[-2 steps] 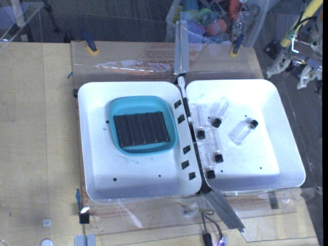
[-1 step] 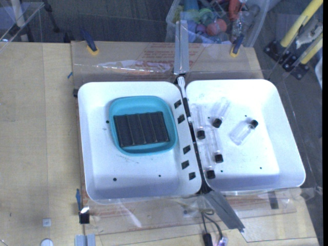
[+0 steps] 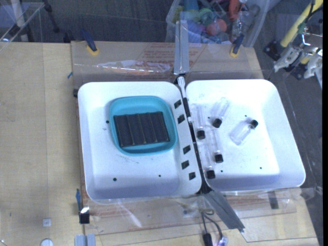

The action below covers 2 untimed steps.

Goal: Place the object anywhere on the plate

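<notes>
- Clear tub (image 3: 220, 6) at top, w/ mixed coloured toys inside.
- Blue clamps (image 3: 91, 47) on bench's far edge, left & right.
- Metal divider strip (image 3: 179, 50) btwn the two white bins (image 3: 92, 137).
- Wooden bench (image 3: 36, 137).

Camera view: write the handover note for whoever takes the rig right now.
Plate: the blue plate sits in the left bin, with a dark ribbed pad on it.
Objects: several small clear vials with black caps lie in the right bin: one toward the middle, one higher up, others near the divider.
Done: no vial is on the plate.
Left: pick a vial from the right bin and set it anywhere on the plate.
</notes>
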Tool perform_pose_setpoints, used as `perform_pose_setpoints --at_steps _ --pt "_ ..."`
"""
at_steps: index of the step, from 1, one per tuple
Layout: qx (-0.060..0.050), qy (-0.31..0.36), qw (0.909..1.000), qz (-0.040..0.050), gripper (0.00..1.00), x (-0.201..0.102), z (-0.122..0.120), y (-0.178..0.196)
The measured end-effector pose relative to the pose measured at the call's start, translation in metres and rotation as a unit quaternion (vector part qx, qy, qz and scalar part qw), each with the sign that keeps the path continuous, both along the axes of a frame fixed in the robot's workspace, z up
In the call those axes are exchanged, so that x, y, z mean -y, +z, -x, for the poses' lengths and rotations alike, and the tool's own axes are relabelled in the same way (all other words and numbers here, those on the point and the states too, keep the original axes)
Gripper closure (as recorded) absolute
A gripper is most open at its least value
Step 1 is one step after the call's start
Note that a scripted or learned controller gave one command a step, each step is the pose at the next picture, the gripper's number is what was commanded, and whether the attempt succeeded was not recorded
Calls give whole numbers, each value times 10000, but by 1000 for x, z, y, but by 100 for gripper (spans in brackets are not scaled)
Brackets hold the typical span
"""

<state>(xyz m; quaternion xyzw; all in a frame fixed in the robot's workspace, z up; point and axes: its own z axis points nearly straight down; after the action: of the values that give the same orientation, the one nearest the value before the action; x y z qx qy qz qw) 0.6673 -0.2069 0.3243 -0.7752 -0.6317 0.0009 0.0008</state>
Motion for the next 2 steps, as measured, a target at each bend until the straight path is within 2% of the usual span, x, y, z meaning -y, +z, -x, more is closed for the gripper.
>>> perform_pose_setpoints --at_steps 1,2 --pt "23 304 9995 8 0 7 0 112" --pt "12 2351 9720 -7 0 5 0 19"
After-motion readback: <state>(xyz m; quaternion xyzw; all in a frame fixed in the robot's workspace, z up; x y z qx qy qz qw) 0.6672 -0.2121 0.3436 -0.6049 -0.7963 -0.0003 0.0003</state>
